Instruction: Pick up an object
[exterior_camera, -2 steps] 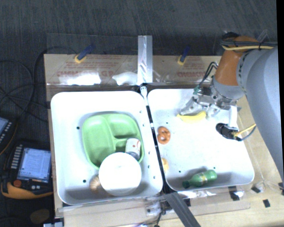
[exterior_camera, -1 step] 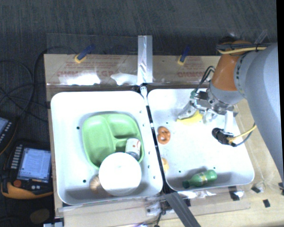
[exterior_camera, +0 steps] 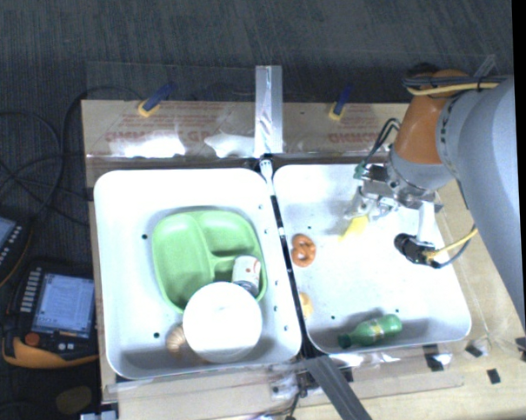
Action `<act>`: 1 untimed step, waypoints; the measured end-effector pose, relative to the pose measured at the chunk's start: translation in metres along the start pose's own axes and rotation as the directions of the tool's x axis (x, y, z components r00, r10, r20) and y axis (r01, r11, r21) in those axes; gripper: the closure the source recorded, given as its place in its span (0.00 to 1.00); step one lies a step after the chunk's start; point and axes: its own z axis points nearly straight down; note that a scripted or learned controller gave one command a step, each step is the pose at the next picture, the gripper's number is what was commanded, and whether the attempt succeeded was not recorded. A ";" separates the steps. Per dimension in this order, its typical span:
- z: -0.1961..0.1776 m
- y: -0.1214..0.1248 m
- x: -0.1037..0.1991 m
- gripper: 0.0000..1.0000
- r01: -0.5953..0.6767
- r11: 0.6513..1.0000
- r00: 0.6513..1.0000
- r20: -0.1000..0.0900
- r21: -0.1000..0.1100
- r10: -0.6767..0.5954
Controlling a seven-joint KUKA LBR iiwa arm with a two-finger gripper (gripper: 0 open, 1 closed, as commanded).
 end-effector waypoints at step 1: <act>-0.117 -0.079 0.004 1.00 0.238 0.971 0.971 -0.002 0.011 -0.238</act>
